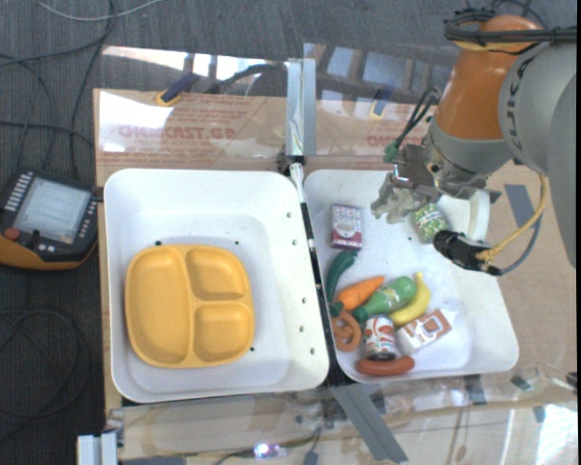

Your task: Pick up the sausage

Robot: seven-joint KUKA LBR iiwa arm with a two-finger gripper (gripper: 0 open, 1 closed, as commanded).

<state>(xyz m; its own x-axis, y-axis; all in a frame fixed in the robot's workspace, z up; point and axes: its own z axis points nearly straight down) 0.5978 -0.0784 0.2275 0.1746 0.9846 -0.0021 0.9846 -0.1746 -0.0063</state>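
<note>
Arm: comes in from the right edge, grey body with the orange band (484, 76) up top, wrist bent down over the far part of the right bin (484, 352).

Gripper: the gripper (399, 204) hangs over the bin's upper middle, fingers pointing down and left. Honestly can't tell how far apart they are, it's a dark blurry clump from up here, and I can't see anything clamped in there.

Sausage: the sausage (385, 365) is way down at the near edge of the same bin, well below the gripper and a bit left of it, lying flat.

Stuff around the sausage: small can (379, 337) touching it just above, red-and-white box (427, 330) to its right, pretzel (347, 331) up and left. Pretty crowded.

In between: banana (416, 300), green bottle (387, 296), carrot (360, 290) and a green pepper-ish thing (341, 265) sit between gripper and sausage.

Close to the gripper: small maroon carton (346, 226) just left and below it, green-white item (429, 221) just right, under the wrist.

Open room: bare white floor straight below the gripper, and the right strip of the bin under the black cable (470, 250).

Left side: left bin (194, 192) well off to the gripper's left, holding a yellow divided plate (188, 304).

Outside: teach pendant (41, 219) on the floor far left.
</note>
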